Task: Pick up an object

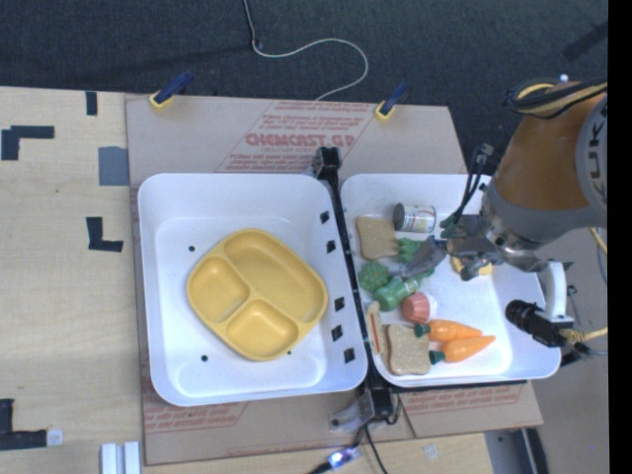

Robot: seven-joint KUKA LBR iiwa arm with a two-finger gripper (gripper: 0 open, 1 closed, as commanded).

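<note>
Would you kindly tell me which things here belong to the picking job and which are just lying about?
Part of the job:
gripper
right bin
toy carrots
green toy vegetable
bread slices
small tin

Just lying about:
left bin
yellow divided plate
cardboard sheet
white cable

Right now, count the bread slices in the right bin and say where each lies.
2. One bread slice lies near the divider, toward the bin's far side, beside the metal can. The other bread slice lies at the near edge, left of the carrots. More may be hidden under the arm.
</note>
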